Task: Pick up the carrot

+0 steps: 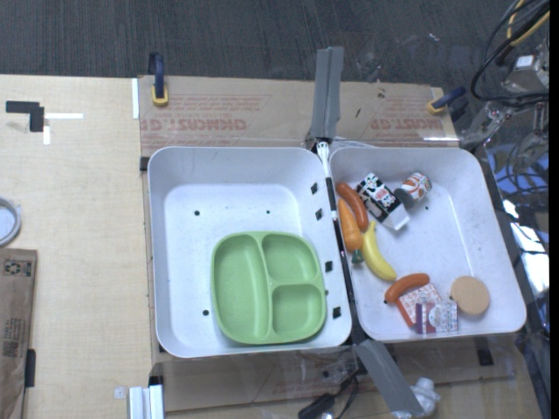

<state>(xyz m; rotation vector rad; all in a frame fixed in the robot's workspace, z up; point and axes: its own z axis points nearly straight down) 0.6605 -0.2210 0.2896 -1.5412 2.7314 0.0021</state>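
- Two shallow white plastic bins are set side by side: left bin (175, 234), right bin (489, 234).
- A pale green three-section plastic plate (267, 286) is parked in the left bin, toward its near edge.
- A curved yellow banana (377, 257) is laid mid-left in the right bin.
- The stubby orange carrot (351, 230) is tucked against the right bin's left wall, wedged between a red sausage (350, 201) and the banana, touching both by the look of it.
- A black-and-white carton (381, 197) is found just right of the sausage.
- A round tan cookie (472, 295) is sat near the front right corner.

Even, bright overhead light; white bins (175, 234) glare slightly, shadows are soft, and detail blurs mildly toward three o'clock.
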